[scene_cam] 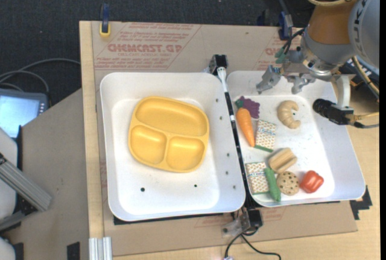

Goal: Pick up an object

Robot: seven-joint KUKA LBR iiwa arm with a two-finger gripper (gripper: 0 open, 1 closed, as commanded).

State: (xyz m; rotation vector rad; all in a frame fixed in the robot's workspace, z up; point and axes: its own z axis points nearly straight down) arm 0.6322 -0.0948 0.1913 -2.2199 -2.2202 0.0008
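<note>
Your arm (338, 17) is reaching in over the far right corner of the surface (151, 47). The pincer (282, 84) is hanging above the far edge of the right bin (335, 150). Its fingers (264, 85) appear to be standing spread apart, released, though the slant of the view is making the gap hard to judge.

The candidate objects are all lying in the right bin, apart from the pincer:
- A croissant (289, 114) is sitting nearest the pincer, toward the bin's far edge.
- Purple grapes (249, 106) are lying near the far left corner, touching the top of a carrot (245, 126).
- The carrot is running along the bin's left edge.
- One cracker (266, 133) is lying just beside the carrot.
- A second cracker (256, 176) is sitting by the near left corner.
- A bread roll (281, 159) is resting near the bin's middle.
- A cookie (288, 182) is lying toward the near edge, with a green pod (271, 183) just beside it on the left.
- A red pepper (311, 181) is lying near the cookie on its right.

The left bin (117, 150) is carrying a yellow divided plate (169, 132), which is lying flat around the bin's middle, well apart from the pincer.
</note>
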